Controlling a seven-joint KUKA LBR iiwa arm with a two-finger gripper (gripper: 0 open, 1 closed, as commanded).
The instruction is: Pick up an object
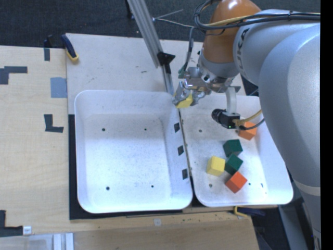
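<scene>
My gripper (186,97) hangs over the far end of the divider between the two bins, shut on a small yellow block (184,102) that shows between its fingers, lifted off the bin floor. In the right bin (270,191) lie a yellow cube (215,165), two dark green blocks (233,147) (234,163), an orange-red cube (236,182) and an orange block (248,132) near the right wall.
The left bin (125,204) lies beside the right one, sharing a ridge marked with black squares. A slanted metal rail (148,30) crosses behind the bins. The grey arm (291,87) covers the right side. A yellow-and-blue clamp (69,48) sits at the bench's far left.
</scene>
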